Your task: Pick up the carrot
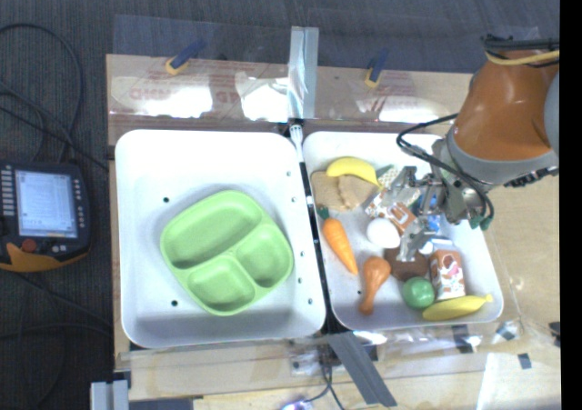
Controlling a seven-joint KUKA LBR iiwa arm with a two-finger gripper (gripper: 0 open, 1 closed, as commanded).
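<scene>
From the overhead camera I see the carrot [339, 245] lying free along the left wall of the right bin [486, 258], its thick end up and its tip pointing down and to the right, with a biscuit [338, 191] just above it and a chicken drumstick [373, 283] just below and to the right. My hand [414, 217] hangs over the middle of that bin, above the white egg [383, 234] and the small carton [397, 208], to the carrot's right and apart from it; I cannot tell how it is set, since the metal parts blur into the clutter. I judge this to be the approach step, nothing grasped yet. The next move calls for shifting left toward the bin wall, turning to straddle the carrot across its width, and descending without nudging the drumstick. The green tray [227, 252] in the left bin [145, 163] plays no part.
</scene>
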